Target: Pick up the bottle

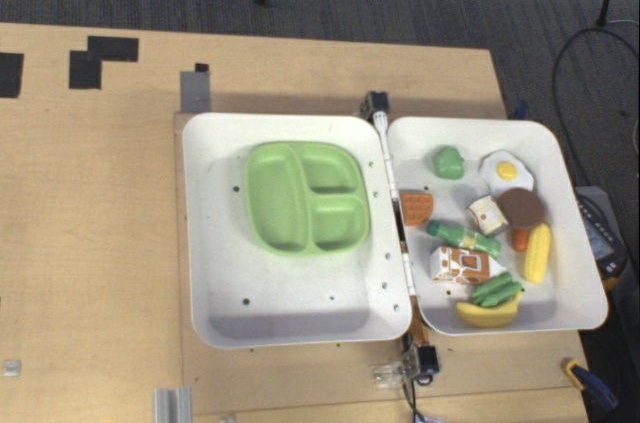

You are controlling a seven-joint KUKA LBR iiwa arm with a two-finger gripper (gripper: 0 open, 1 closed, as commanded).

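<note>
Near edge of right bin (pixel 590 311): one yellow banana (pixel 487 313), with one green pod (pixel 497 291) lying on it, both slid against the near wall, looks dumped rather than arranged. Just behind is one orange-and-white carton (pixel 462 264).

The green bottle (pixel 452 233) is the target. It lies on its side mid-bin, touching the carton's far edge, neck toward the divider between the bins, which is the side away from where the arm comes in.

On the arm's entry side are one corn cob (pixel 537 253), a small orange piece (pixel 520 239) and one brown disc (pixel 520 207). Beyond the bottle are one white block (pixel 486 212) and one orange cracker (pixel 416 206). Farthest are one fried egg (pixel 507 172) and one green lump (pixel 448 162).

Count is eleven loose toys, one bottle, tightly clustered, so a grab will likely bump neighbours. The left bin (pixel 215 311) holds one green divided plate (pixel 305 196), lying flat.

Gripper opening: cannot tell. Pick not yet started.
</note>
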